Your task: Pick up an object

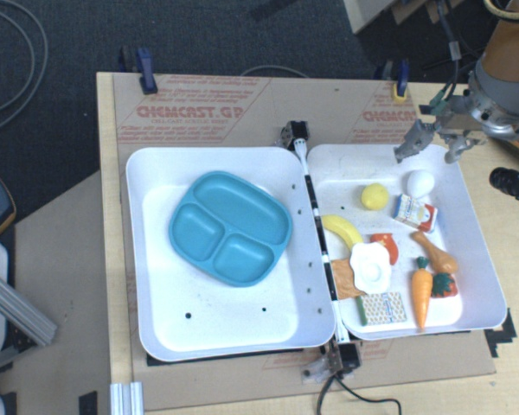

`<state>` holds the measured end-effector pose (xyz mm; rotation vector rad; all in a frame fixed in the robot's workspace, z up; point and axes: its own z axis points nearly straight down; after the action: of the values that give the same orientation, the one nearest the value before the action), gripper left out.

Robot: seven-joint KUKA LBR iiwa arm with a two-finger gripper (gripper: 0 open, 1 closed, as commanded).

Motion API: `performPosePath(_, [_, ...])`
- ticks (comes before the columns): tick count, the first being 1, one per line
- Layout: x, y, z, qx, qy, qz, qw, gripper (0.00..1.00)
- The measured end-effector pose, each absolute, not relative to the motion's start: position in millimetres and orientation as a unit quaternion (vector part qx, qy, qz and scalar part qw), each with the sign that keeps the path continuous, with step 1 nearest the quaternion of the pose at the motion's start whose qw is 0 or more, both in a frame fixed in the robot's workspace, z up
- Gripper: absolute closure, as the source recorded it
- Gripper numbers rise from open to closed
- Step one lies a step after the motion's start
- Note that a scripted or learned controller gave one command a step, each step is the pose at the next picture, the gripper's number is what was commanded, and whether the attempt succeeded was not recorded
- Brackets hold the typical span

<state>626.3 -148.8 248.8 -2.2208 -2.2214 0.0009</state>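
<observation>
My gripper hangs over the far edge of the right bin, fingers spread apart with nothing between them. Just below it in the bin lie a white egg and a small milk carton. A yellow lemon sits to their left. Lower down are a banana, a fried egg over a slice of toast, a tomato piece, a carrot, a drumstick and a cracker.
The left bin holds a blue divided plate. Black clips join the bins along the middle seam. Blue clamps hold the cardboard base at the far edge.
</observation>
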Motion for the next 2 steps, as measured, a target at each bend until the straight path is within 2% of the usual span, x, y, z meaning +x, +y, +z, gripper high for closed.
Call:
performPosePath(1, [639.5, -106.0, 75.7, -0.706, -0.709, 0.0018, 0.004, 0.00])
performPosePath(2, [602.6, -100.3, 84.5, -0.708, -0.707, 0.0013, 0.002, 0.00])
